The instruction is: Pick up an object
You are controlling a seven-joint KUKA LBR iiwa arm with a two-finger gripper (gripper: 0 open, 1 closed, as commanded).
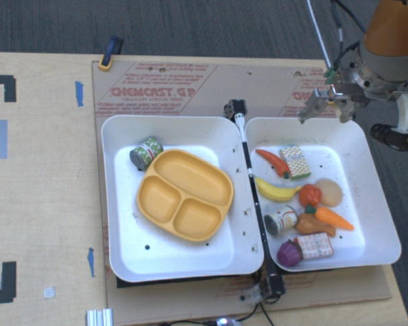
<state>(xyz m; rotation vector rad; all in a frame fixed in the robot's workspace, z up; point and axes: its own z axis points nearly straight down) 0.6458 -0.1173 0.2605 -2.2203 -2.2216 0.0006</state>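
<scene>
Tool (326, 107) above right bin's (381, 202) far rim | banana (275, 191) well below-left

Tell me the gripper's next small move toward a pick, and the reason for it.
Probably bring the gripper toward the near side and lower it over the right bin. It hangs at that bin's far rim, above the items, and the chili and the checkered box lie closest below it.

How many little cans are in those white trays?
2. One green can lies in the left bin, beside the yellow plate. One white can lies in the right bin, below the banana. None seems hidden.
</scene>
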